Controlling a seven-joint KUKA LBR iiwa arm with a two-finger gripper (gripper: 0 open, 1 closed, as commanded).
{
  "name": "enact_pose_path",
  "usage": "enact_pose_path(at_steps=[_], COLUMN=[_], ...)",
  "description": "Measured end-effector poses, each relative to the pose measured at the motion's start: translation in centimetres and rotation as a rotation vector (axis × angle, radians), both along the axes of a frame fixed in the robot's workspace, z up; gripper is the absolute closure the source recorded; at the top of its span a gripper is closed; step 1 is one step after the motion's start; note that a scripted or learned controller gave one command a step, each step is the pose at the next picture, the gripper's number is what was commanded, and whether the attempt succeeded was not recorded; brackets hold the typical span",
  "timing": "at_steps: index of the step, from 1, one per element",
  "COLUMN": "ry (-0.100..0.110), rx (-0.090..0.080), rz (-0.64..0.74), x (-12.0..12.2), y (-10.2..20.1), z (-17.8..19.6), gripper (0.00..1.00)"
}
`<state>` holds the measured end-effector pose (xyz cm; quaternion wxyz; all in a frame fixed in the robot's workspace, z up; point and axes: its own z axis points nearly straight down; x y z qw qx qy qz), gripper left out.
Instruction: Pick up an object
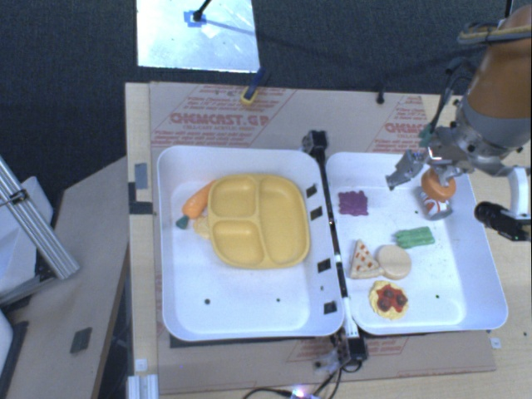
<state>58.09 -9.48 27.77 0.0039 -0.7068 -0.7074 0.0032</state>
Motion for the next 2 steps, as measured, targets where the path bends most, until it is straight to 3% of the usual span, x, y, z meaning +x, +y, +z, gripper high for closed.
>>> enact_pose_path(at_steps=[1,2], ry=[-0.012,-0.008], rx=[-0.001,0.0], rz=[0.002,0.001], x=[0.2,-0.5], y=[0.0,0.6], z=[0.6,-4.0], gripper=[0.0,0.0])
